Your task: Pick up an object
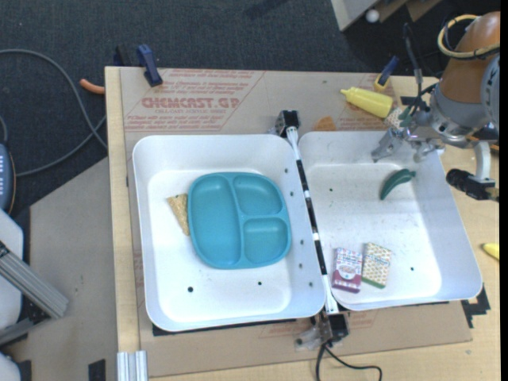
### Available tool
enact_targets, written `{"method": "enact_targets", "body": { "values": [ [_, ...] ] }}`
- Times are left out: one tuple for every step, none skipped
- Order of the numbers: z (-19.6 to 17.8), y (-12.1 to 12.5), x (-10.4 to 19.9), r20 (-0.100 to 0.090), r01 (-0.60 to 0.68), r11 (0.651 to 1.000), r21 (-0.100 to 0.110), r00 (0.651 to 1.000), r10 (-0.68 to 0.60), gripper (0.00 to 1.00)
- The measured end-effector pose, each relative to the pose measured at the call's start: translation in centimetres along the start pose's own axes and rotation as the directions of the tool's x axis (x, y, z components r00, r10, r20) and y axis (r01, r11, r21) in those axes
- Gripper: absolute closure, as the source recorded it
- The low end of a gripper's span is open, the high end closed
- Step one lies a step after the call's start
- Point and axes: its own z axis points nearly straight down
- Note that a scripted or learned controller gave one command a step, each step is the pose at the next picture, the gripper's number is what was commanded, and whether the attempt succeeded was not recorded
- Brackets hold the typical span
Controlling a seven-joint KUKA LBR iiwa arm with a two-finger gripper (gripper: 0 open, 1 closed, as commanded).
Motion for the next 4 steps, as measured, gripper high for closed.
{"method": "enact_targets", "body": {
  "values": [
    [3.9,-1.9,-0.9,-0.005,0.001,1.000,0.006,1.000,-0.001,0.00],
    [3.8,-4.4,-1.6,-0.011,0.005,1.000,0.002,1.000,-0.005,0.00],
    [2.8,-4.4,-1.8,-0.004,0.004,1.000,0.000,1.000,-0.004,1.00],
    [1.1,-3.9,6.7,-0.004,0.002,1.000,0.005,1.000,-0.002,1.00]
  ]
}}
